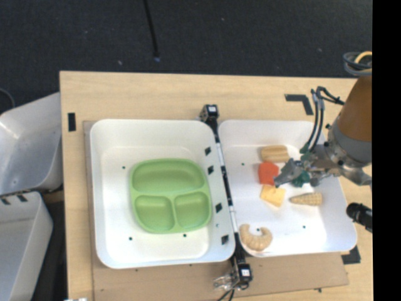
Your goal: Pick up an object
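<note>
A shrimp [256, 237], cheese wedge [272, 196], cone [306, 199], red block [268, 172] and bread roll [274, 153] are held in the right bin [326, 237], a green divided tray [170, 194] in the left bin [106, 231]; the claw [294, 173] is seen spread apart, empty.

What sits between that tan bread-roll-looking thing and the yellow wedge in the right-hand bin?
In the camera view, a red block lies between the tan roll and the yellow wedge, just left of the gripper.

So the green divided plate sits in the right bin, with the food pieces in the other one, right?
Not quite. The camera view shows the green divided plate in the left bin; the food pieces, such as the red block, lie in the other one.
</note>
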You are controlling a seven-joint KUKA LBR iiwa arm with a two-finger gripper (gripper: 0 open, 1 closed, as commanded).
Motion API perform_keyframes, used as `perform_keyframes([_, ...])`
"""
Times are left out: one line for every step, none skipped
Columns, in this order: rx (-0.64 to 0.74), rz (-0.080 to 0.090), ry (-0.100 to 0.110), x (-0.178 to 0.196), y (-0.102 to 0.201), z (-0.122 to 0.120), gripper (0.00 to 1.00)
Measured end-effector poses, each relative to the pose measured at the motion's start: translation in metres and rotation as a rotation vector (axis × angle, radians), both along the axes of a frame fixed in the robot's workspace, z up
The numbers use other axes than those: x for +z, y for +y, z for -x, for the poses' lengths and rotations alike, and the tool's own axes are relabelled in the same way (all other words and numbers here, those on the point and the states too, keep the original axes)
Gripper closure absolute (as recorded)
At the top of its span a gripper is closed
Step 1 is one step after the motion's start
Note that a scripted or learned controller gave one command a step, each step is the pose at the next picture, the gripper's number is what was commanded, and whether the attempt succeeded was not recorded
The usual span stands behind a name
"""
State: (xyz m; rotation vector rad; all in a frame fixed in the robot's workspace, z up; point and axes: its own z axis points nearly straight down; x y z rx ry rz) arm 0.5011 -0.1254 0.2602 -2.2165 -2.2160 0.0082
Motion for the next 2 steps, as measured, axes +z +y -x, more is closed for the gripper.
perform_keyframes([0.002, 0.002, -0.011, 0.005, 0.000, -0.002, 0.00])
perform_keyframes([0.000, 0.002, -0.006, -0.039, -0.002, -0.008, 0.00])
